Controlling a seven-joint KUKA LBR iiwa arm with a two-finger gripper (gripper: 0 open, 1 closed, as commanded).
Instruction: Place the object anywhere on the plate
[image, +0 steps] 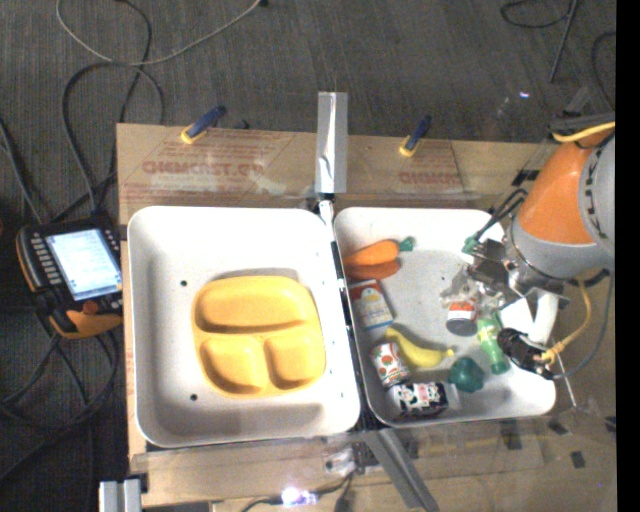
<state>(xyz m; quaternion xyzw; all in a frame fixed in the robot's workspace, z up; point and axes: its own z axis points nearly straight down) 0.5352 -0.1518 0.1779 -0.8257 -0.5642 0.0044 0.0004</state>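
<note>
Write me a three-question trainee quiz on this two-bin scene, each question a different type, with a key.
1. True or false: the yellow plate lies in the left bin.
2. Which item lies nearest the divider at the top of the right bin?
A. banana
B. carrot
C. green bottle
3. Fill in: the plate has ___ compartments.

Key
1. True; the right bin holds the loose items.
2. B. The carrot lies at the top beside the divider; the banana lies lower, and the green bottle sits far right, near the pincer.
3. Three: one long one on top, two smaller ones below.
</note>
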